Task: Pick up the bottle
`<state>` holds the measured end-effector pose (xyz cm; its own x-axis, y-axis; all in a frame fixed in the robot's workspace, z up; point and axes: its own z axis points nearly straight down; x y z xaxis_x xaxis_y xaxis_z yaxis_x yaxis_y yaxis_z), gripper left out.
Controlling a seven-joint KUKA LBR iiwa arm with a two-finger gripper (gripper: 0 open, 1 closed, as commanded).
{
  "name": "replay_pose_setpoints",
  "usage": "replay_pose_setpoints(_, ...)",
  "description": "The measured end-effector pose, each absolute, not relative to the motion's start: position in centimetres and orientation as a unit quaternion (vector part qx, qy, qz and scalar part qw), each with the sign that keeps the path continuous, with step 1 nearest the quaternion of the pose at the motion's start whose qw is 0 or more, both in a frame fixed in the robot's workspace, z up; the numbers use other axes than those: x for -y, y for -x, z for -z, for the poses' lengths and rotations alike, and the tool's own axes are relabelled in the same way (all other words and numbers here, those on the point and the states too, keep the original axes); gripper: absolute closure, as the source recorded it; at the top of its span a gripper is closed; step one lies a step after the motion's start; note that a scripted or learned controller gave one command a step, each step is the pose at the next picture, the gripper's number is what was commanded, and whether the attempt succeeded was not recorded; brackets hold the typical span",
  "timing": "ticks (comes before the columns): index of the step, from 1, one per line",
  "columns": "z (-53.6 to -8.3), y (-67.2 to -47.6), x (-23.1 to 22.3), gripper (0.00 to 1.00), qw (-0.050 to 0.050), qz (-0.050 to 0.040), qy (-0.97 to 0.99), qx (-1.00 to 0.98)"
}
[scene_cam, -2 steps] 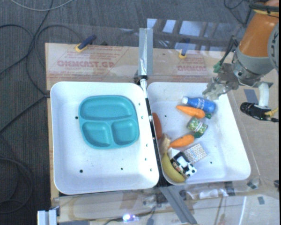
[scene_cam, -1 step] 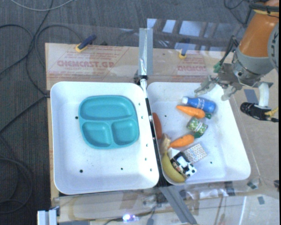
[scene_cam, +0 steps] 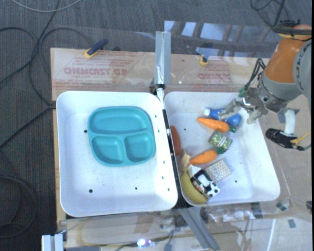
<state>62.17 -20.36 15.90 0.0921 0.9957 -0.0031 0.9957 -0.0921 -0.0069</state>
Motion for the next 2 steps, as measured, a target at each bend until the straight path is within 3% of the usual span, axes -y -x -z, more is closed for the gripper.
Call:
replay_pose_setpoints(1,-8.64,-64.78,20.09,0.0,0.005,0.0004,0.765,0.644)
replay_pose_setpoints(2,-9.21,-64.61,19.88,1.0,0.01,-0.0039,0.764,0.646)
